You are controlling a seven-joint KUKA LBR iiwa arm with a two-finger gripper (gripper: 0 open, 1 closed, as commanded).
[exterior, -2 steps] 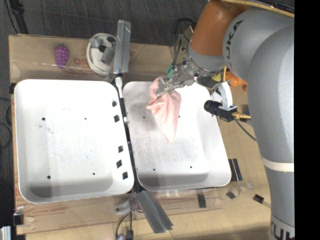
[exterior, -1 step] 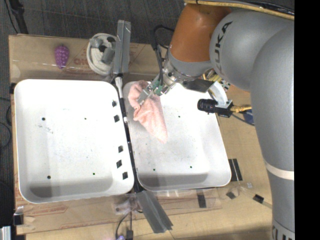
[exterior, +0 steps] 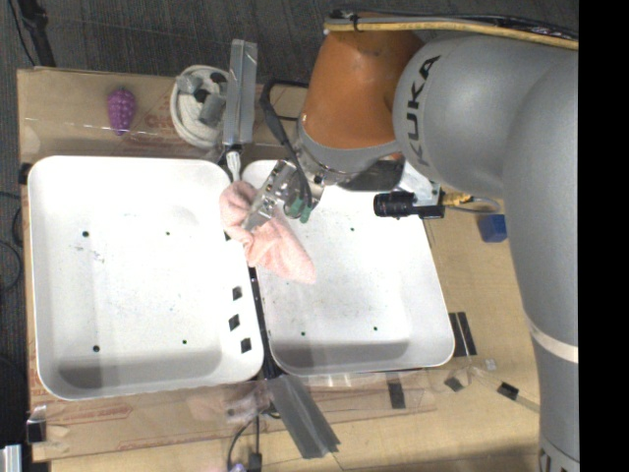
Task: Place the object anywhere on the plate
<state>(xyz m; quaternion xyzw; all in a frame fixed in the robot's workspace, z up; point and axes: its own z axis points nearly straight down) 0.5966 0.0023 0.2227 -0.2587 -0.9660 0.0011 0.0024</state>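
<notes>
A crumpled pink cloth (exterior: 278,245) hangs over the ridge between the left bin (exterior: 128,273) and the right bin (exterior: 373,293), near their back edges. My gripper (exterior: 263,207) comes down from the grey and orange wrist and is shut on the cloth's upper part. The pink fabric bunches around its metal fingers (exterior: 276,187). The lower end of the cloth trails to the right, over the right bin's floor. The arm covers the back right corner of the right bin.
On the bench behind the left bin lie a small purple object (exterior: 121,109) and a white round holder (exterior: 200,101). A grey upright bracket (exterior: 241,87) stands behind the ridge. A blue item (exterior: 493,227) sits right of the right bin.
</notes>
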